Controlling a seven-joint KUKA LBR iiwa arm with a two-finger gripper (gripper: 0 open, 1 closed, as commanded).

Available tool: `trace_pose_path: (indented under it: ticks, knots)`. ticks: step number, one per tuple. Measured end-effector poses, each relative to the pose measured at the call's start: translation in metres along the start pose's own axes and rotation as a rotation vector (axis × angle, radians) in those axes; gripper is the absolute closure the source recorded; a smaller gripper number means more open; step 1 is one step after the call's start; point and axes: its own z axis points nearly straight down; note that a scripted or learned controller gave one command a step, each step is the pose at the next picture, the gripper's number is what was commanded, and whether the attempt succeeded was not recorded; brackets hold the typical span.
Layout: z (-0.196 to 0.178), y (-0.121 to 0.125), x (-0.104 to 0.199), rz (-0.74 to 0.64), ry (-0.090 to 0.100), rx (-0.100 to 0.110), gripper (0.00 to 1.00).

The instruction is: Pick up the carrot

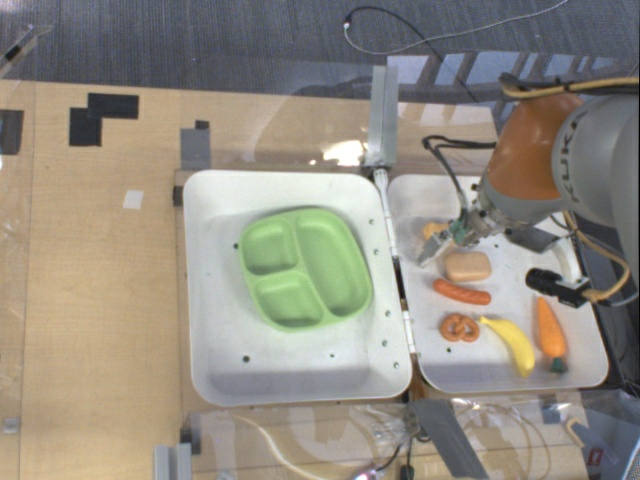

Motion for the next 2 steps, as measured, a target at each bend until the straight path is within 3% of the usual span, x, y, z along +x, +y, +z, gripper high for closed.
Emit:
trace_pose_path:
  ticks: [1, 2]
  knots:
    - [0.002, 0.036, -0.035, -0.229, 0.017, 0.022, 0.0]
    - [-0.013, 0.043, -0.037, -0.23, -0.002, -0.001, 1.0]
